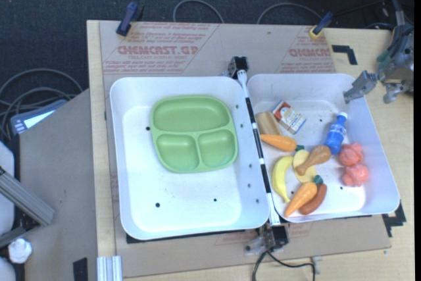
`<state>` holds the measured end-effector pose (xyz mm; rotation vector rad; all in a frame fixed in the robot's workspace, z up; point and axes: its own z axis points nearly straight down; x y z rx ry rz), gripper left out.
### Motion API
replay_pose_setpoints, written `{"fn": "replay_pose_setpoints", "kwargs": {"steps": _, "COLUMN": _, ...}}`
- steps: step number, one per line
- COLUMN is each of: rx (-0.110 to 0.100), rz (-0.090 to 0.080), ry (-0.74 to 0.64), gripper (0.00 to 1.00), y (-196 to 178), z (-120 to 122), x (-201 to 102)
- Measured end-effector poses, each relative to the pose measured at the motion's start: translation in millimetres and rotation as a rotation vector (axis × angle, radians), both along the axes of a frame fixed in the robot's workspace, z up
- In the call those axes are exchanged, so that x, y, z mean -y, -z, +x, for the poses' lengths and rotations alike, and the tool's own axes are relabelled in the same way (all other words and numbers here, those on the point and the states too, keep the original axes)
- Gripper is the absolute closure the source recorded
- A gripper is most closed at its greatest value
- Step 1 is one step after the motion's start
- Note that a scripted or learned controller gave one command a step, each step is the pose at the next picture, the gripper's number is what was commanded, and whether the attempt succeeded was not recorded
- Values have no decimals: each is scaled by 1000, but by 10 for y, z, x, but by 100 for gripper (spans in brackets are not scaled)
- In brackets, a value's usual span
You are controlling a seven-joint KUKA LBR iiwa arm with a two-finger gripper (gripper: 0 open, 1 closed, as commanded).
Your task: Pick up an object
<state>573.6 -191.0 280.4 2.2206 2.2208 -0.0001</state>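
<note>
End effector (368, 83): grey metal, at the upper right corner of the right-hand shallow white plastic bin (378, 161), over the rim, not down among the contents. Cannot tell how it is set; nothing visibly gripped.

Nearest candidates, going outward: a small blue plastic bottle with a white cap (335, 132), lying tilted near the bin's back right; a small red-and-white carton (289, 118) to its left; two pink lumpy toy fruits (352, 164) against the right wall. Further in, a packed cluster: orange toy carrot (279, 141), tan bread-roll shape (266, 122), yellow toy banana (281, 177), brown drumstick-like piece (316, 156), second carrot (300, 198) touching a reddish-brown sausage shape (315, 199) at the front.

Judgement: items lie loose as if tumbled, so the bottle, standing somewhat apart, looks the easier pick; the cluster risks a glancing grasp.

Left white bin (125, 161) holds a light green three-compartment plastic tray (194, 132). Both bins sit on the cardboard-covered bench (164, 49).
</note>
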Motion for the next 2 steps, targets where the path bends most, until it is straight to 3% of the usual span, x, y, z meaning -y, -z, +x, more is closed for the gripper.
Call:
{"fn": "replay_pose_setpoints", "kwargs": {"steps": 1, "rx": -4, "rz": 8, "ry": -3, "gripper": 0, "y": 1821, "z": 450, "x": 290}}
{"fn": "replay_pose_setpoints", "kwargs": {"steps": 2, "rx": -2, "rz": 1, "ry": -1, "gripper": 0, "y": 1958, "z": 312, "x": 145}}
